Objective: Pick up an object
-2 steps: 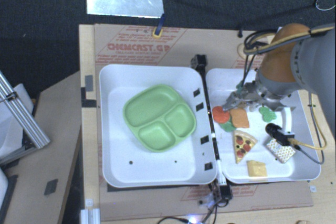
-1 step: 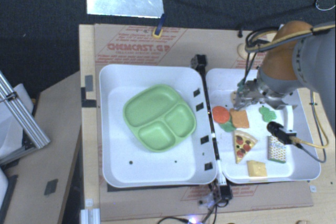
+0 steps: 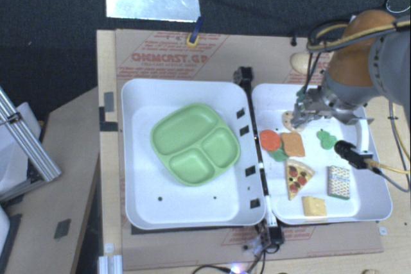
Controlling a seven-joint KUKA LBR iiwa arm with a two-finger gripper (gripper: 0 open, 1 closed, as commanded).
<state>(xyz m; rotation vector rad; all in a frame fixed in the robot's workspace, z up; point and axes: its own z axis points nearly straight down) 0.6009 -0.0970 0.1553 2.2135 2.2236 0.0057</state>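
The pincer (image 3: pixel 299 113) is low in the right bin (image 3: pixel 372 208), over a pale cookie (image 3: pixel 288 119) at the bin's far left; I cannot tell its state. Just beside lie a cracker (image 3: pixel 294 144), tomato (image 3: pixel 270 139) and pizza (image 3: pixel 298 178). Crowding could make it nudge neighbours, or slip off the flat cookie.

The grey arm (image 3: pixel 385 67) reaches in from the right, its orange band (image 3: pixel 359 42) sitting above the wrist and bent downward toward the bench. Cables loop over the band and run along the wrist. The gripper (image 3: pixel 302 113) points down and leftward, its tip low at the arm's far end.
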